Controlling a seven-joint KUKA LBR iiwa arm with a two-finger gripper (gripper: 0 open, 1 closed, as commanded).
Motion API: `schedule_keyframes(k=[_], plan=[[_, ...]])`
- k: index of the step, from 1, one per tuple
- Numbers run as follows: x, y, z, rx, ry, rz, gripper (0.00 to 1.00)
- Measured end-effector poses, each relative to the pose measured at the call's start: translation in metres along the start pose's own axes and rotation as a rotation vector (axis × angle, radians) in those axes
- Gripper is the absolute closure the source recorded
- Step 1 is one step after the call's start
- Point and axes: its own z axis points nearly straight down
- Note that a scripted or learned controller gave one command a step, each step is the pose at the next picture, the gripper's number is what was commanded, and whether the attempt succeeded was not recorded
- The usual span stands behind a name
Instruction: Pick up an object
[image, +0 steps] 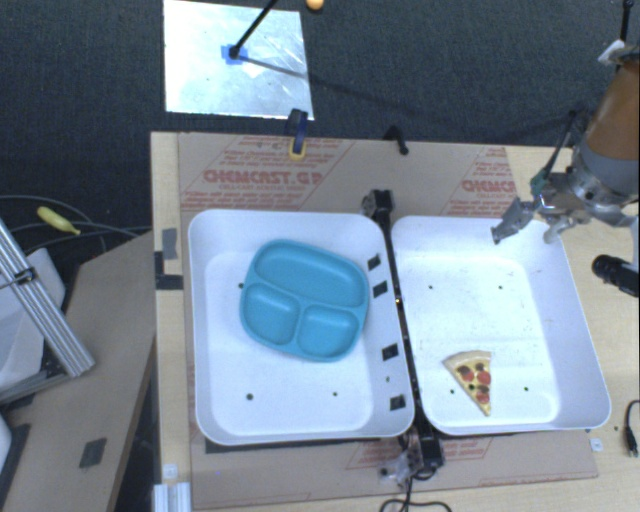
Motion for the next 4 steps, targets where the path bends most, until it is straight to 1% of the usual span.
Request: schedule_keyframes(k=[1,2,3,4], plan=[[0.052,0.040,-0.072,-0.010,0.000,-0.008,0.00],[0.133,0.037,-0.004,0.005,0.004,-0.008,0.00],[0.229,0.036,0.033,0.004,0.005,-0.010,0.00],[0.308,-0.013,-0.044,-0.004,0.005,-0.009,0.00]])
